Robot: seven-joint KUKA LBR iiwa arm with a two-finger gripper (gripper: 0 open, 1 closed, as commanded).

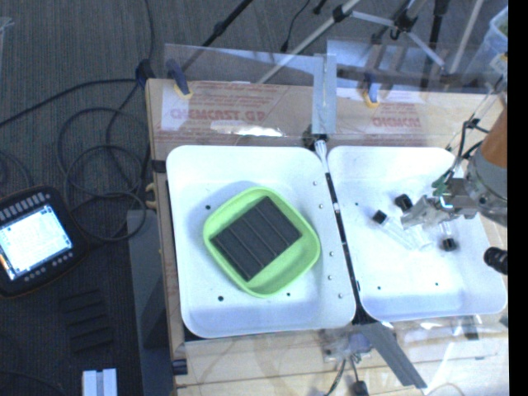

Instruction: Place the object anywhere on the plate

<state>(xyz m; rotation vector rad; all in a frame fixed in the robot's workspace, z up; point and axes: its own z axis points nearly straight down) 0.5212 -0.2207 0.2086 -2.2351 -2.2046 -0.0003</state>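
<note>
Object (410,234), a small clear piece, lies on the floor of the right bin (388,291), just beneath the gripper (427,218), whose dark-tipped fingers (403,200) stand spread and hold nothing. Well apart, the green plate (307,254) sits in the left bin (198,304).

Two bins sit side by side on the bench (247,110). The left bin (194,304) holds a plate (307,254) near its middle, with a ridged pad (256,236) lying in the plate. In the right bin (412,295), the gripper (421,214) reaches in from the right, with small blocks (379,217) scattered just beside it. A handheld screen (31,236) lies on the floor, well apart to the left.
</note>
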